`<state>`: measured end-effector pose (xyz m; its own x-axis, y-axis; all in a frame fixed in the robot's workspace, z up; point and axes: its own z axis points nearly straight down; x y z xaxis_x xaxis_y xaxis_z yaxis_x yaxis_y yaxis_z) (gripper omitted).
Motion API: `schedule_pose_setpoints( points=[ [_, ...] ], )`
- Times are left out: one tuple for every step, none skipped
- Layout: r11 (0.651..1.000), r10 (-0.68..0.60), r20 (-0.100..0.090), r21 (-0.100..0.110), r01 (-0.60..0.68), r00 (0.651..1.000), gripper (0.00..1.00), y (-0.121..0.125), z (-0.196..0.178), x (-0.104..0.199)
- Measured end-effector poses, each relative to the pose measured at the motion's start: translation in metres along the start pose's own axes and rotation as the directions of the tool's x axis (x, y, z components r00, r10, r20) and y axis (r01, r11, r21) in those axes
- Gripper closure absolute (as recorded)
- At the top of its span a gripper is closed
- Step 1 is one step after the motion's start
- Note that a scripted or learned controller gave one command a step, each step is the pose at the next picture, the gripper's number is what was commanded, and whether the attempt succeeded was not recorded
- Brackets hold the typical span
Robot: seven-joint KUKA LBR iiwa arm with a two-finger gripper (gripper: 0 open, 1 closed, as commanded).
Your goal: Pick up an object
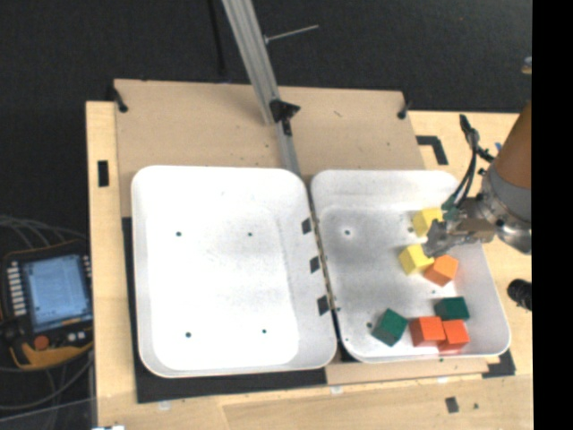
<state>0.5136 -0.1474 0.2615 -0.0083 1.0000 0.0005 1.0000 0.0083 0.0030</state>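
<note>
The gripper (pixel 439 237) hangs low in the right bin (pixel 376 204), among the blocks at its right side; whether its jaws are apart or together cannot be told. A yellow block (pixel 413 258) and an orange block (pixel 440 270) lie just near of it, another yellow block (pixel 426 219) just beyond.

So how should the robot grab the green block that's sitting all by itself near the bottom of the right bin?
Probably from straight above, closing on two opposite flat sides of the green block. It lies turned at a slant to the right bin, so the fingers would need to turn to match. Bare floor lies on its left and top; the orange blocks sit close on its right.
</note>
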Motion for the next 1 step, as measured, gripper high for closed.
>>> schedule_pose_setpoints(
  points=[
    [1.0,0.0,0.0,0.0,0.0,1.0,1.0,0.0257,-0.0046,0.0432]
  ],
)
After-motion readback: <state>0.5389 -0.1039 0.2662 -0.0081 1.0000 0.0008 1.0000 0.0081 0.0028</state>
